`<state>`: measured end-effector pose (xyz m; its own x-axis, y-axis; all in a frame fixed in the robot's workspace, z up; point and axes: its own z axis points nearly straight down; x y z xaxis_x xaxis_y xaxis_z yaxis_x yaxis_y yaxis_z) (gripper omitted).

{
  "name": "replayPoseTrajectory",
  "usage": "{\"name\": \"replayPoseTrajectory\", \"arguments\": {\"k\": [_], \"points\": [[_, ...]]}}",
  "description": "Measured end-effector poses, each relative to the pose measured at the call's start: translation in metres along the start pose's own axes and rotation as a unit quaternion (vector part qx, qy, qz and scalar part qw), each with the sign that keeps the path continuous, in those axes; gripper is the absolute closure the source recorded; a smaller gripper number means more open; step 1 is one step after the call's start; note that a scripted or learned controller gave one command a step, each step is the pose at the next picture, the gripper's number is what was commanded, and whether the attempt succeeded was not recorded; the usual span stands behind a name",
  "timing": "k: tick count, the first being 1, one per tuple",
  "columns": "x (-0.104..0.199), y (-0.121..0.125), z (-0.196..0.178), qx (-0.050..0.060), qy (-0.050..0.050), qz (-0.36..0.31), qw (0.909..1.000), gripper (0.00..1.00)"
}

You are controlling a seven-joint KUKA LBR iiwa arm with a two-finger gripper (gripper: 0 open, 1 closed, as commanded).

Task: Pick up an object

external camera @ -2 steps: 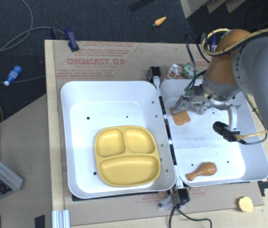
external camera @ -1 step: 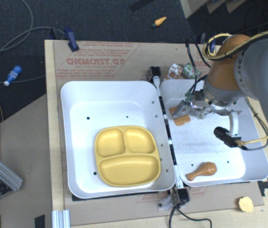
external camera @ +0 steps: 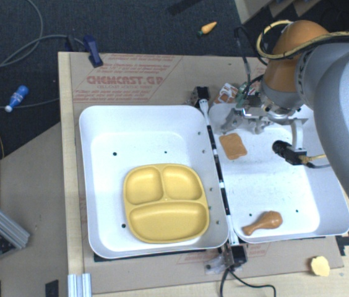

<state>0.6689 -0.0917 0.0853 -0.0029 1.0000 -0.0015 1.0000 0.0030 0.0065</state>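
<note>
Camera view looked down on the right bin, the landmark here. Inside it, near its upper-left corner, lay a tan bread-like slice; a drumstick-shaped toy rested near its lower-left edge. The gripper hung over the bin's upper-left corner, just above the slice, and whether it was open or closed could not be told. Nothing was seen held. The step looked like the approach before a grasp: the next move would call for lowering onto the slice and closing on it. The arm reached across the bin's upper-right side, wrist bent downward, its orange band beyond the bin's top edge.
</note>
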Motion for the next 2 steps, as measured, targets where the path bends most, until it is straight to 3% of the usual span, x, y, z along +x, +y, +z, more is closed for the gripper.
{"name": "replayPoseTrajectory", "arguments": {"k": [1,2], "points": [[-0.011,-0.039,0.0,0.005,0.001,0.002,1.0,0.0],[-0.02,-0.101,-0.001,0.005,0.001,0.003,1.0,0.0]]}}
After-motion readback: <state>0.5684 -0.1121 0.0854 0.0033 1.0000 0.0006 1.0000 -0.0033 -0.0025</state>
